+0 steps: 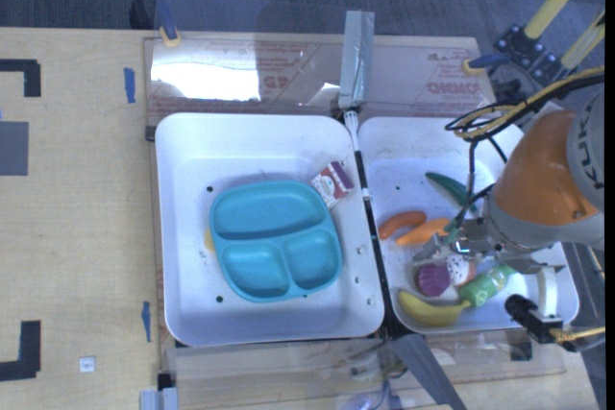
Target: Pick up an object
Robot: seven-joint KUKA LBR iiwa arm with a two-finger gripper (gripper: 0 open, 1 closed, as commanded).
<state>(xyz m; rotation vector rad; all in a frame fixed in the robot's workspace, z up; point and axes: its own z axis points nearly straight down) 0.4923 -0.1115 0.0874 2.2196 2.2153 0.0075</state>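
The right bin (404,149) holds a heap of toy food. A yellow banana (429,308) lies near its front wall, a purple round piece (433,279) sits just behind it, and a light green piece (487,284) lies to the right. Two orange carrots (402,223) (424,233) lie toward the bin's middle, with a dark green pepper (448,186) behind them. My gripper (458,248) hangs low over the heap, just above the purple piece and beside the carrots. The wrist hides its fingertips.
The left bin (183,206) carries a blue divided plate (277,238), a small red and white packet (332,182) at the plate's back right corner, and a sliver of yellow (209,240) under the plate's left edge. A clear divider (354,62) stands behind the bins.
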